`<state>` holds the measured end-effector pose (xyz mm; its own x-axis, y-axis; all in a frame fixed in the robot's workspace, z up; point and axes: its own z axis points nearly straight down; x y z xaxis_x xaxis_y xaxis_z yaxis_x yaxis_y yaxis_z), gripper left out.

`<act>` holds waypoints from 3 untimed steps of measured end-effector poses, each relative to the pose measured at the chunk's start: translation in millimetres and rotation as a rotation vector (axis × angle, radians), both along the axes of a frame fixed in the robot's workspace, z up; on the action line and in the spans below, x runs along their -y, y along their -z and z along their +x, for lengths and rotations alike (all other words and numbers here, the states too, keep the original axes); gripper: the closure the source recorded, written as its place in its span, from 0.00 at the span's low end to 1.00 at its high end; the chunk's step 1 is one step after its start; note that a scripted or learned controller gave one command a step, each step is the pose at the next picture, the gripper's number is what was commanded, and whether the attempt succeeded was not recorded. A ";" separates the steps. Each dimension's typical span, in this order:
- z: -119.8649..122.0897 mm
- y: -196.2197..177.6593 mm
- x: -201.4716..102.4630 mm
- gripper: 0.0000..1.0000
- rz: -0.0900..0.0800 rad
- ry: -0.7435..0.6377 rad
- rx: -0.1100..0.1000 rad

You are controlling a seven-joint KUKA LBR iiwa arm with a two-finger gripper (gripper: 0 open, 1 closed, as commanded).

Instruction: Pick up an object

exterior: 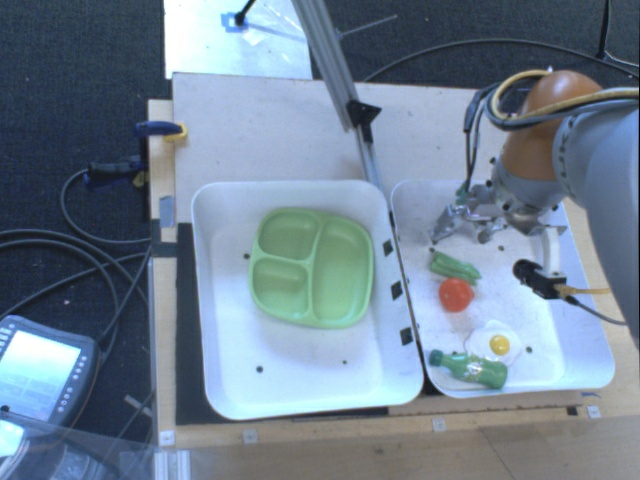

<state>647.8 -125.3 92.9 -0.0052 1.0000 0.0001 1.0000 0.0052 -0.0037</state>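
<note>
Two shallow white bins sit side by side on the table (270, 128). The left bin (225, 368) holds one light green divided plate (312, 268) with three compartments, lying flat near the bin's middle; all compartments look bare. The right bin (590, 353) holds four small items, listed relative to the red tomato-like ball (456, 294): a green pepper-like piece (454, 266) lies just above it, close but apart; a fried-egg toy (497, 344) lies below and to its right; a green bottle (470, 368) lies on its side further below, just beside the egg at the bin's near wall. The arm enters from the right, and the pincer (466, 222) hangs over the far part of the right bin, above and slightly right of the ball. Its metal fingers (447, 226) appear spread apart with nothing between them; none of the items is gripped. All four items rest on the bin floor.
</note>
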 end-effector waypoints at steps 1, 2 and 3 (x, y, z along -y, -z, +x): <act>2.5 -14.8 0.1 1.00 -0.001 -0.002 0.008; -2.6 -66.3 7.1 1.00 -0.001 0.005 0.010; 8.0 -119.6 1.1 1.00 -0.001 -0.003 0.013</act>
<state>655.7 -126.4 212.5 -0.0081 1.0000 -0.0012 0.9999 0.0081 0.0089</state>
